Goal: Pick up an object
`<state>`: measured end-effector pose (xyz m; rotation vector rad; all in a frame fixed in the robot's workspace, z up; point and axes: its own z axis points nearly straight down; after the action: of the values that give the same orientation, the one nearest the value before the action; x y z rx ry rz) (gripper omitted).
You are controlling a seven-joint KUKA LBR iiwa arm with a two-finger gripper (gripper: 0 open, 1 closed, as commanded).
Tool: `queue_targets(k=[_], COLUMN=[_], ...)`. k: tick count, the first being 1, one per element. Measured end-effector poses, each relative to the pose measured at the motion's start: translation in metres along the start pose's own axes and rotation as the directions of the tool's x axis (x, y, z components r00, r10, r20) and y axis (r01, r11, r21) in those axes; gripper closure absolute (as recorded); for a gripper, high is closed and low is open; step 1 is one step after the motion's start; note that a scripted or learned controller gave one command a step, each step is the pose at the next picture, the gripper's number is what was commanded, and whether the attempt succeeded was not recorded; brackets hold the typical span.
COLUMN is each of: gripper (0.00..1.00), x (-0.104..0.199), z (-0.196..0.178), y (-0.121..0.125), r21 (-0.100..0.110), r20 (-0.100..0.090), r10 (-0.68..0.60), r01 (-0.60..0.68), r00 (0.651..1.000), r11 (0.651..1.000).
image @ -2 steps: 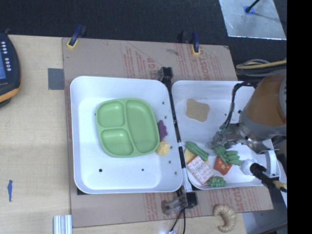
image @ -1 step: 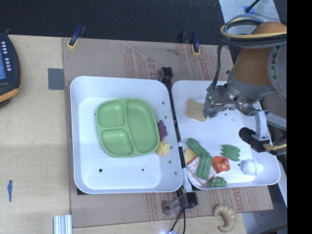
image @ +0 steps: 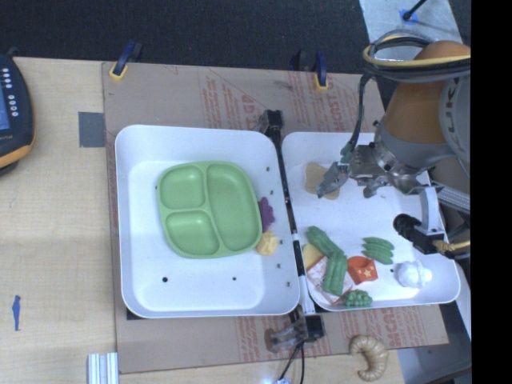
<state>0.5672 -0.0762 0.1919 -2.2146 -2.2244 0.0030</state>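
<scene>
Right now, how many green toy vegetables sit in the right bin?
4: one long piece mid-bin, one just below it, a pod to the right, a small one at the front edge. Others may hide underneath.

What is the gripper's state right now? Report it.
Gripper: over the right bin, next to a tan piece; open or shut cannot be told, and no object is seen between its fingers.

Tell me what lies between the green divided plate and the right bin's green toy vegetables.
Camera view: a purple piece and a yellow piece beside the green plate, then the bins' adjoining rims.
</scene>
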Motion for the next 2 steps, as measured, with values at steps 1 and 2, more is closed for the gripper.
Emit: queue_targets(k=[1,2], gripper=[0.0,0.0], x=[-0.035,-0.023], z=[0.079,0.101], y=[0.038,0.091], r21=[0.0,-0.003], r20=[0.003,0.0], r10=[0.001,-0.002], r01=[-0.001,0.002], r00=[1.0,1.0], r11=[1.0,1.0])
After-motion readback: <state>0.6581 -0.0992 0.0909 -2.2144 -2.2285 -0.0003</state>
